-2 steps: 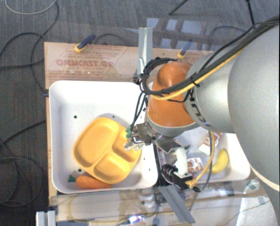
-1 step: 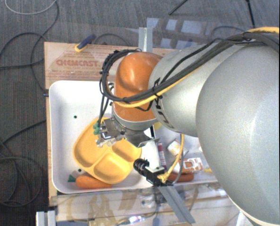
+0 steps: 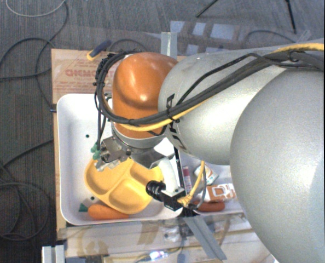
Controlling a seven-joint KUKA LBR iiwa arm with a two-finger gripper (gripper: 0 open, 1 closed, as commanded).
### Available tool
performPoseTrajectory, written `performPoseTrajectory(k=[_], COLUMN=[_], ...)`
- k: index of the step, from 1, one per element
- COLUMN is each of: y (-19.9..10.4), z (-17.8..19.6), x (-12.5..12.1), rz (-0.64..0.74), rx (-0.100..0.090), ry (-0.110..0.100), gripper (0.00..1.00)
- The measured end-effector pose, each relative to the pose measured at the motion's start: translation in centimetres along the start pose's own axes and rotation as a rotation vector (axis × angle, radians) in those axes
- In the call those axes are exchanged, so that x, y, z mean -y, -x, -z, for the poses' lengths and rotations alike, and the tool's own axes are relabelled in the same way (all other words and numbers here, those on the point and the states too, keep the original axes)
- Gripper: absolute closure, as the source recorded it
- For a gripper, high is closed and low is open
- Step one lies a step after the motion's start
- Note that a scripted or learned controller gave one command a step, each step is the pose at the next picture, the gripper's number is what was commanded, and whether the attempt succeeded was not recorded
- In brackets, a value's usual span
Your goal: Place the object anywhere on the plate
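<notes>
Grey carpet surrounded the bench where the arm (image 3: 233, 125) hung over the yellow plate (image 3: 121, 188), a carrot (image 3: 105, 212) beside it, wanting a slow, centred descent

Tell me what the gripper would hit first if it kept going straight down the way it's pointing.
Most likely the yellow plate in the left bin. The gripper sits directly above it, pointing down. The orange carrot lies beside the plate's near edge, off that line. Depth is unclear.
</notes>
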State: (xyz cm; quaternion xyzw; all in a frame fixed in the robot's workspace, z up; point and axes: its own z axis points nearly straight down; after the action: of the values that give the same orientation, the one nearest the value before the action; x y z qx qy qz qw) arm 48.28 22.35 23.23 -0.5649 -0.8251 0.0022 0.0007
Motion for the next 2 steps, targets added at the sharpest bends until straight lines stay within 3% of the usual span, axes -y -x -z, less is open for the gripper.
performPoseTrajectory(k=[2], y=[-0.19], z=[1.50], x=[0.08], rz=[0.004], rx=[-0.003], ry=[-0.009], gripper=[1.00])
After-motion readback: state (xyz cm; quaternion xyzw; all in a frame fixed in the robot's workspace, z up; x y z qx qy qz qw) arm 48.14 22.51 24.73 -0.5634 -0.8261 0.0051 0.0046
